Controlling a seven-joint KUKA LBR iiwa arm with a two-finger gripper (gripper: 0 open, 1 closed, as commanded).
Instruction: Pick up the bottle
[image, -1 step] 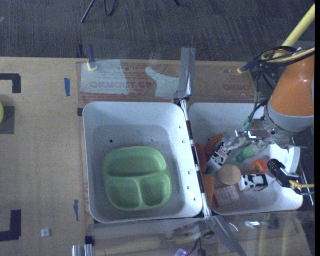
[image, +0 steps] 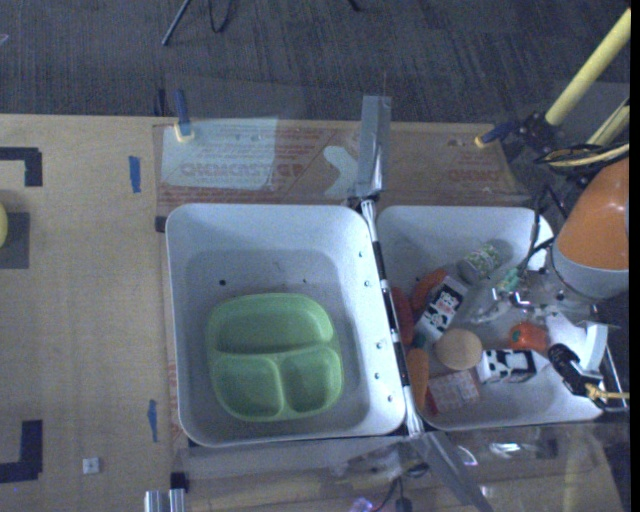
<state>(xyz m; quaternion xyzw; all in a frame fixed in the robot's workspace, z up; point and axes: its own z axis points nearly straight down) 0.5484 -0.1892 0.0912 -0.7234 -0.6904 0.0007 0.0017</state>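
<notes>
Orange-banded arm (image: 598, 240) hangs over the right bin (image: 420, 228); claw (image: 520, 295) sits low among clutter, can't tell its state. Clear bottle (image: 490, 300) lies mid-bin, beside claw. Green tray (image: 272, 355) sits in left bin (image: 190, 300). Taped sheet (image: 225, 155) on surface: text unreadable.

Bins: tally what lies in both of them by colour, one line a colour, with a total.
Green: 1, the divided tray in the left bin.
Orange: 3, all in the right bin.
Black-and-white: 2, cow-patterned toys.
Tan: 1, round piece.
Pinkish: 1, block.
Grey-green: 1, bottle.
Total: 9 that I can tell apart; the pile by the gripper is too cluttered to be sure.
</notes>
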